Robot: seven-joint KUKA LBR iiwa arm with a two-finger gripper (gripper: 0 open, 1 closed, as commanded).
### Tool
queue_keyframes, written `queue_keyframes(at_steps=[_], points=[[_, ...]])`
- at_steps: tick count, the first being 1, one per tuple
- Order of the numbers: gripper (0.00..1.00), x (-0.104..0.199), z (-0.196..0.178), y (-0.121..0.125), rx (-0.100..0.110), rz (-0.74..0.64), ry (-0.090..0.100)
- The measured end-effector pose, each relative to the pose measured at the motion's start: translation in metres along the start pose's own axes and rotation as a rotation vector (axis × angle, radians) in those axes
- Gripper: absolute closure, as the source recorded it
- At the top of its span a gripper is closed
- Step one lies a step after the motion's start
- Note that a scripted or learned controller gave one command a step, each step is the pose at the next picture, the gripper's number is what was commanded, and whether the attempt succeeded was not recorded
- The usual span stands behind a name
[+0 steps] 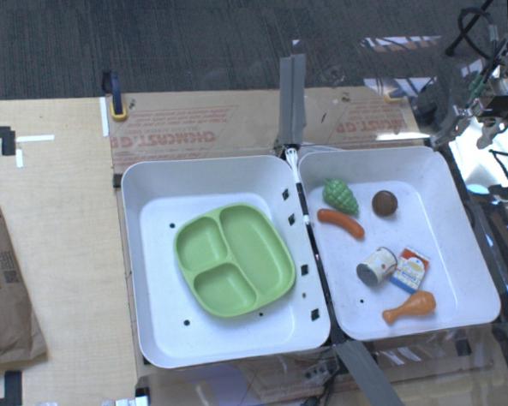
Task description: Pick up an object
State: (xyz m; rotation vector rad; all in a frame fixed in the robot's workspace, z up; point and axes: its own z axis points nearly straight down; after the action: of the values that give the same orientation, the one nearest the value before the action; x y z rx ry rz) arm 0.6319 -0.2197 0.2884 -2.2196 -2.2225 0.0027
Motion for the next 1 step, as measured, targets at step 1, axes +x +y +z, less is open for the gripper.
queue_keyframes(at_steps=[1], points=[[0.00,-0.0008,0.1435,0.0179,0.001,0.278,0.001]])
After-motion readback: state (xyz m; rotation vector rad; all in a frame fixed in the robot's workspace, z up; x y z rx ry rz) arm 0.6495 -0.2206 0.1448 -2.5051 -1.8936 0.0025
